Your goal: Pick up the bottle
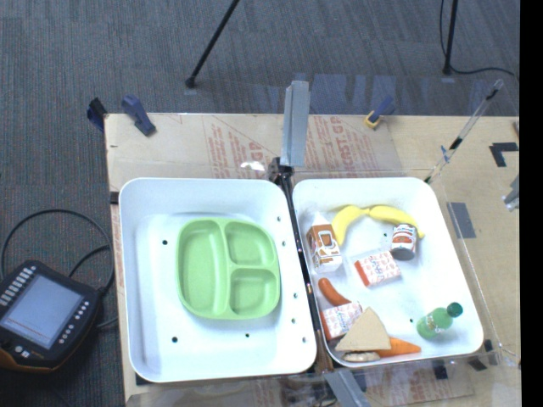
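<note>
From my end, the tabletop (356,142) carries two white bins side by side. The left bin (140,253) just holds a green divided plate (227,268), centred. The right bin (441,219) is the messy one: banana (373,217), cartons, can, sandwich, carrot. The bottle (439,321) lies on its side in its near right corner, clear of the rest, so probably an easy grab. Can't tell the hand's state.
</note>
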`<state>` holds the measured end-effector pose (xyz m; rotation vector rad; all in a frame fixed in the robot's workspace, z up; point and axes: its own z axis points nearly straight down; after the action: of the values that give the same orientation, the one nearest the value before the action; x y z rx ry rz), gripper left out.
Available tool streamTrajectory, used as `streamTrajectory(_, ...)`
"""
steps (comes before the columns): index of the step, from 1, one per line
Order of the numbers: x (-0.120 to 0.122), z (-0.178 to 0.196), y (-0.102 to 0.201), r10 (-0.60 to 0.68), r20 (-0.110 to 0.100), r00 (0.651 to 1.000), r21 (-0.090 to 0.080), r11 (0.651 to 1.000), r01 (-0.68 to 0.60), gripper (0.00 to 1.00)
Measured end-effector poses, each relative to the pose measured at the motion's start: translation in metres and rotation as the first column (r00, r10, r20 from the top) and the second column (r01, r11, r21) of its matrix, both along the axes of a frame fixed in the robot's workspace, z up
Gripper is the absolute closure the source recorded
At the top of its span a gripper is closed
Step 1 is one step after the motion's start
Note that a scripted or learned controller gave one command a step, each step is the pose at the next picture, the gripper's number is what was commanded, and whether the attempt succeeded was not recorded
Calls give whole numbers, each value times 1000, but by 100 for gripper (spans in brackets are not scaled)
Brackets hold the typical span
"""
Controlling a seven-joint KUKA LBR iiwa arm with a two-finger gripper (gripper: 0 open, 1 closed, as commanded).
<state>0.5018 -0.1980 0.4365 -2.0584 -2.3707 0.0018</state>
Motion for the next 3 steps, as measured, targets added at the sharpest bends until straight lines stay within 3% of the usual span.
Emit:
streamTrajectory(1,-25,0,-14,59,0,998,0,998,-59,100)
streamTrajectory(2,-24,0,-13,123,0,992,1,992,-123,100)
streamTrajectory(3,-26,-68,-6,32,-1,999,0,999,-32,100)
